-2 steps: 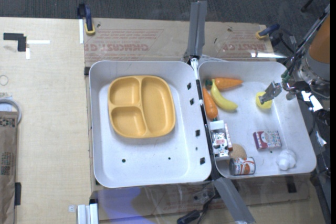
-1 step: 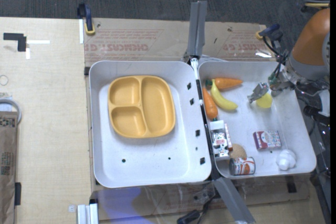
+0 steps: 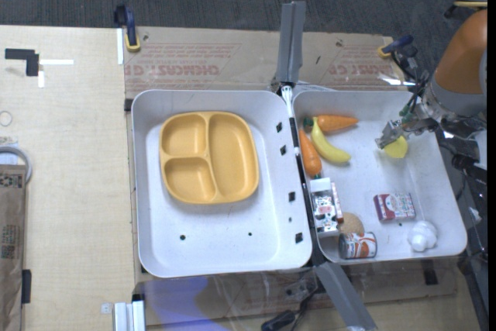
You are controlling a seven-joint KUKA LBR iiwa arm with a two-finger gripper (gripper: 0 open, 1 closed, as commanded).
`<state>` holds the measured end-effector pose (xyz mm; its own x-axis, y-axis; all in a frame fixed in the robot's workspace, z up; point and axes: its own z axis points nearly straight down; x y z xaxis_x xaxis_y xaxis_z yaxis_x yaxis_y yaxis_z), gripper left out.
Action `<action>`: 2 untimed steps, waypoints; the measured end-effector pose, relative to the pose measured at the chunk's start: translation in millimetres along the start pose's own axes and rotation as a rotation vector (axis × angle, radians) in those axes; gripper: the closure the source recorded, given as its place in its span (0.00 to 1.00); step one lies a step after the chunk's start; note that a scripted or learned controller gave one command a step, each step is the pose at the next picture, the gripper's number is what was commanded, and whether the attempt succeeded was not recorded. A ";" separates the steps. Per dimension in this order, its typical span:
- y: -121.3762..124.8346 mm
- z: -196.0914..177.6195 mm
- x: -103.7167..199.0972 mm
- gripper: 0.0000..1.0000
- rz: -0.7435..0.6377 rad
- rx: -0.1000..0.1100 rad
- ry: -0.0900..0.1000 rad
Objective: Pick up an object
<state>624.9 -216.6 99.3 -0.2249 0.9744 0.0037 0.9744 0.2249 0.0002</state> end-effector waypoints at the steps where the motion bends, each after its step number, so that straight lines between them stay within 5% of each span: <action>1: 25.9 -122.3 0.5 1.00 0.004 0.001 -0.005; 2: 32.7 -171.3 -12.3 1.00 0.117 0.001 -0.005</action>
<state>659.6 -221.8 270.6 -0.1097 0.9940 -0.0014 0.9940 0.1097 -0.0007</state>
